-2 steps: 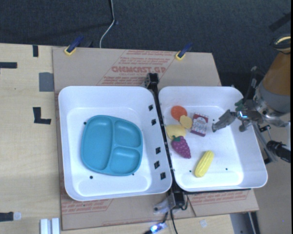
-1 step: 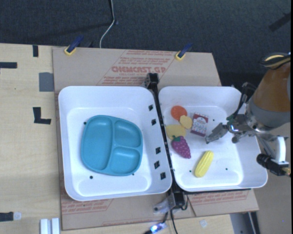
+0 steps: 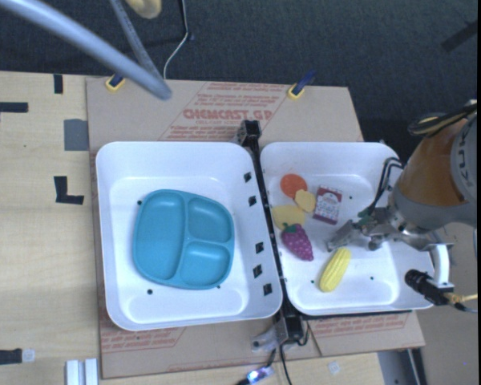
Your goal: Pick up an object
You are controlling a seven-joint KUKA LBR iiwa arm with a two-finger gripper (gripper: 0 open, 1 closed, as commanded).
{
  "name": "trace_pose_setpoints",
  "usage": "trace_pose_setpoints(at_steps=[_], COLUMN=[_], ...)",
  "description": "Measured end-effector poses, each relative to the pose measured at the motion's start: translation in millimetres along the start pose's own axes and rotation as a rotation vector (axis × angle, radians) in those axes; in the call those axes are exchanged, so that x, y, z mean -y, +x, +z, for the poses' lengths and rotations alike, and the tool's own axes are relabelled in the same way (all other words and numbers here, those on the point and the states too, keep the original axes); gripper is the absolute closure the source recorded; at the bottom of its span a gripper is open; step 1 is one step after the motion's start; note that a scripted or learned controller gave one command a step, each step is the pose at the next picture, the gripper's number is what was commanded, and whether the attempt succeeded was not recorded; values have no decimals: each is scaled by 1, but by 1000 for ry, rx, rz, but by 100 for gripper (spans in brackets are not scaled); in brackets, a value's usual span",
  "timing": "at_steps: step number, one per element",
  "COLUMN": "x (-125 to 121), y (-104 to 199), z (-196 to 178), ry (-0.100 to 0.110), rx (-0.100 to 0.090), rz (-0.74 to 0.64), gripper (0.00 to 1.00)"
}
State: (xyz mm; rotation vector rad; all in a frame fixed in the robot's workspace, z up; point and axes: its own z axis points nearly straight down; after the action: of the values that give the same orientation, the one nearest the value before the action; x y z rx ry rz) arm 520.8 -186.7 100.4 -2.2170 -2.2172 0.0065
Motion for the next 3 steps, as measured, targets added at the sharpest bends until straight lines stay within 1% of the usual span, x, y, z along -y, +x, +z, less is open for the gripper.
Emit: trace_pose_setpoints(at_steps=[1,2,3], x=[0,-1,6], y=[0,0,7], z=[16,5,-51], ry=[-6,-9,-10], rx=[2,5,2], rz=[-1,0,-1], gripper=[0,100,100])
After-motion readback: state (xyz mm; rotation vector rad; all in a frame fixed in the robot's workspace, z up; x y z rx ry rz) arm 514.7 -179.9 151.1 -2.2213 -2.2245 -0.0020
